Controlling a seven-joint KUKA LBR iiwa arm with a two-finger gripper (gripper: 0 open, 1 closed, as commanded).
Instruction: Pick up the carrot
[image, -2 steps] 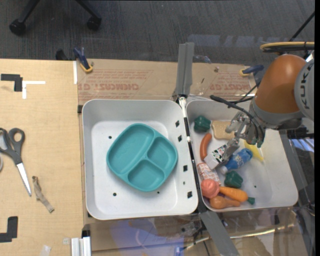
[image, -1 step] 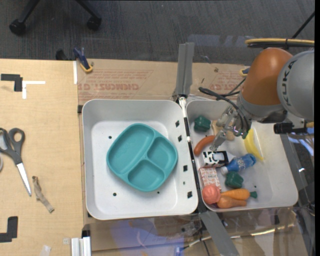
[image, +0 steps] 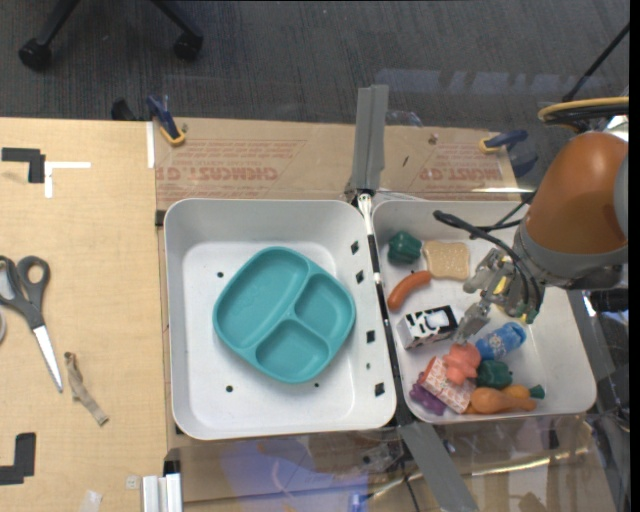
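The carrot, orange with a green tip at its right end, lies along the front wall of the right bin. My gripper hangs over the middle of that bin, behind and a little left of the carrot and apart from it. Its fingers are spread open with nothing between them. One fingertip points down beside a black-and-white box.
Around the carrot are a pink toy, a dark green toy, a blue bottle and a purple packet. Further back lie a red sausage, toast and a green pepper. The left bin holds a teal divided plate.
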